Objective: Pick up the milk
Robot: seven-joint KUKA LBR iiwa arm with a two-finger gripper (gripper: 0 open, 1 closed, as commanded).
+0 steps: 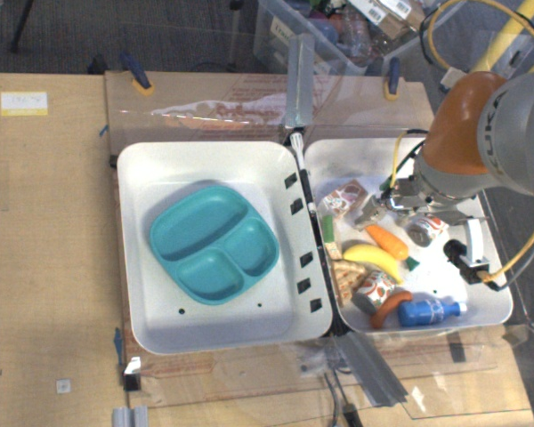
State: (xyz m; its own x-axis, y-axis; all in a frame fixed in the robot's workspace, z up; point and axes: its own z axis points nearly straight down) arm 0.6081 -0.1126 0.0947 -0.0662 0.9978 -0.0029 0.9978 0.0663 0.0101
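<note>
1. The gripper (390, 205) hangs low in the right bin (494, 302), right of centre in the frame; whether it is spread or pinching anything cannot be told.
2. The milk (343, 198), a small brown-and-white carton, lies just left of it, near the bin's upper left.
3. Its printing is too blurred to read.
4. A carrot (385, 240) and banana (374, 258) lie below.

The bins (133, 318) look like smooth glossy white plastic, the teal plate (215, 241) matt plastic, the bench (44, 265) pale wood, the bottle (430, 310) shiny blue.
</note>
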